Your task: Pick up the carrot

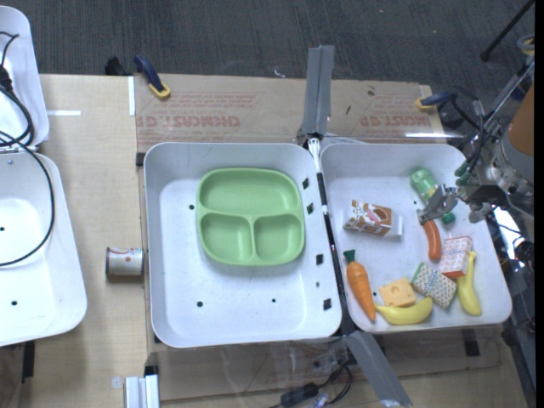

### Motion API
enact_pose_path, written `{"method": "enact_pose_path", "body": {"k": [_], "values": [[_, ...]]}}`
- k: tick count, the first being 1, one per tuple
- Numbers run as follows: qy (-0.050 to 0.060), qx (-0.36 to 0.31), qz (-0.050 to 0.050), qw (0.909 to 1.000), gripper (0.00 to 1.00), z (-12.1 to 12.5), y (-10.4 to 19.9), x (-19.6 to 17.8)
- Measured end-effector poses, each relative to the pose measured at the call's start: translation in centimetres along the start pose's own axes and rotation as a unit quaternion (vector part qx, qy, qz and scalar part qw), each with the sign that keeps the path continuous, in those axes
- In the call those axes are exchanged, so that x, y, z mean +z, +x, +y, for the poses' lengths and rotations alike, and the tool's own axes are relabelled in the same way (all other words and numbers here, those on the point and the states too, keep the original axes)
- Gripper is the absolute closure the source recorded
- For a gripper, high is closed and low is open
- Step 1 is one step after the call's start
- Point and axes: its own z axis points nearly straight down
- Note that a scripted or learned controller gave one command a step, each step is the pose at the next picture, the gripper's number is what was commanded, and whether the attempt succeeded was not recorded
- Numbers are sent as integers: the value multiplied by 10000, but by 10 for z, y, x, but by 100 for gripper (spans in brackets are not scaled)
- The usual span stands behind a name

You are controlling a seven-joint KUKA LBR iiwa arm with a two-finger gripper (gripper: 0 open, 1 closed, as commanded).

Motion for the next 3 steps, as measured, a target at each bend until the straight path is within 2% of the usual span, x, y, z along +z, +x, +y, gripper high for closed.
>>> {"method": "enact_pose_path", "body": {"k": [1, 2, 3], "values": [[-2, -817, 3, 9967, 0, -30, 18, 108], [-6, -1561, 4, 9877, 0, -34, 29, 170], [-11, -1876, 3, 9822, 0, -33, 30, 170]]}}
